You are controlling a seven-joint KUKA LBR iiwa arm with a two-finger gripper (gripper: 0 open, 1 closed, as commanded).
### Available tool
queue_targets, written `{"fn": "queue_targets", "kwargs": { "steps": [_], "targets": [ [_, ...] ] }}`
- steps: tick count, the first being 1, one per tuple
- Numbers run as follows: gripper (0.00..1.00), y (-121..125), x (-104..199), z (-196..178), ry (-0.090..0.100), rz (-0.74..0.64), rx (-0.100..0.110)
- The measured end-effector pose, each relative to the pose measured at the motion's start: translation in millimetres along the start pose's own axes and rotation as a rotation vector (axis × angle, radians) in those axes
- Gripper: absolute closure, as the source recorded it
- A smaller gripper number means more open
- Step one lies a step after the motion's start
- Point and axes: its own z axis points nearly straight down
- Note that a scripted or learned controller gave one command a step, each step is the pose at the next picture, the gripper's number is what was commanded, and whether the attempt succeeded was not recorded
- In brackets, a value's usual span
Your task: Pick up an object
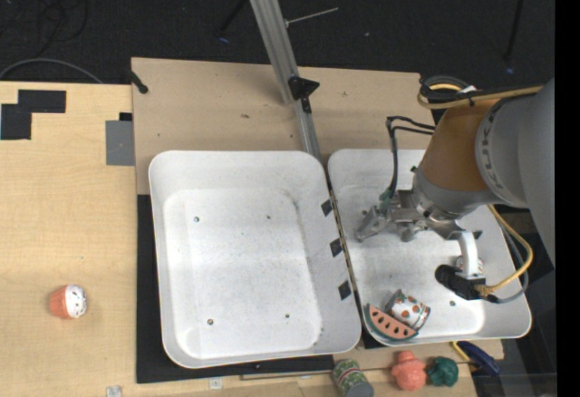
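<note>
The claw (373, 221) is seen low over the right bin (507, 324), fingers spread, nothing gripped. A watermelon slice (392, 325) and small striped toy (410, 306) are parked at its near edge.

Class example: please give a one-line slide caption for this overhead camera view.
Grey arm's gripper hovers in the right bin, above a watermelon-slice toy near its front edge.
</note>
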Motion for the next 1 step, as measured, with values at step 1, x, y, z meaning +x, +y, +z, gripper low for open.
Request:
{"fn": "queue_targets", "kwargs": {
  "steps": [1],
  "targets": [
    [1.00,-0.2,-1.2,-10.7,0.001,0.006,0.000]
  ]
}}
